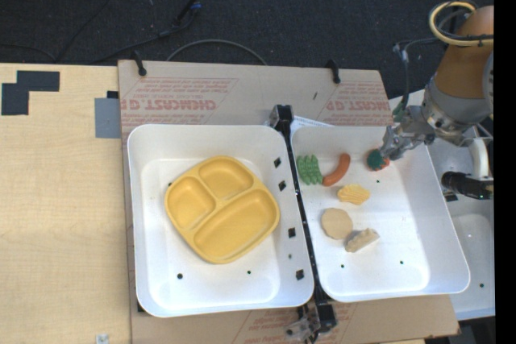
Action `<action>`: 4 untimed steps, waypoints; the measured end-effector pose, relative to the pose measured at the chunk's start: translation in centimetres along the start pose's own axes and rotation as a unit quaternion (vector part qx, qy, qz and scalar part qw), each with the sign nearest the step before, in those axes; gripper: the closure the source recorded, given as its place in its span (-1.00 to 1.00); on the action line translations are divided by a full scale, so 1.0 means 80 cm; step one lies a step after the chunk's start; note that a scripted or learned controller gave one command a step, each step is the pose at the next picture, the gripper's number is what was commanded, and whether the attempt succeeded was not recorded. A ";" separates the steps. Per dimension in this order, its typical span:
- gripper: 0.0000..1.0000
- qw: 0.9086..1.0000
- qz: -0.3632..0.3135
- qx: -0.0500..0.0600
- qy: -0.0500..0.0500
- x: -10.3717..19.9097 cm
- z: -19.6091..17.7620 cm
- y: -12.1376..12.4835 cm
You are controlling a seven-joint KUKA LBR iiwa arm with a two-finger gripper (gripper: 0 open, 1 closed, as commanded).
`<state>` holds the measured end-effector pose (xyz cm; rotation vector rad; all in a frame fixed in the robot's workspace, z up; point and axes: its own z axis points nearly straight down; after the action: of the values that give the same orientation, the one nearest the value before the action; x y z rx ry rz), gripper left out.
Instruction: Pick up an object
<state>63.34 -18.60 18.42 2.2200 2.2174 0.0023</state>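
In the right bin (419, 254), several small toy foods lie toward the left and back. They are a green ridged piece (308, 169), an orange-red sausage (336, 170), a yellow ridged piece (353, 194), a round tan piece (337, 223) and a tan chunk (362, 239). A small green and red item (376, 160) sits near the bin's far edge. My gripper (389, 150) reaches in from the right, and its tip is right at this item's upper right side. Whether it grips the item is unclear.
The left bin (153, 173) holds a yellow divided plate (222, 208). A black divider (292, 197) with clips runs between the bins. Cardboard (210, 97) lies under both bins. The near right part of the right bin is bare white floor.
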 end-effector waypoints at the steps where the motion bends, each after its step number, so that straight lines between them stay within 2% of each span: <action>1: 1.00 1.000 -0.001 0.001 0.000 -0.001 -0.048 0.001; 4: 1.00 1.000 -0.003 0.004 0.001 0.194 -0.079 -0.013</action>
<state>62.26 -3.09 24.70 2.2190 2.2287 -0.0030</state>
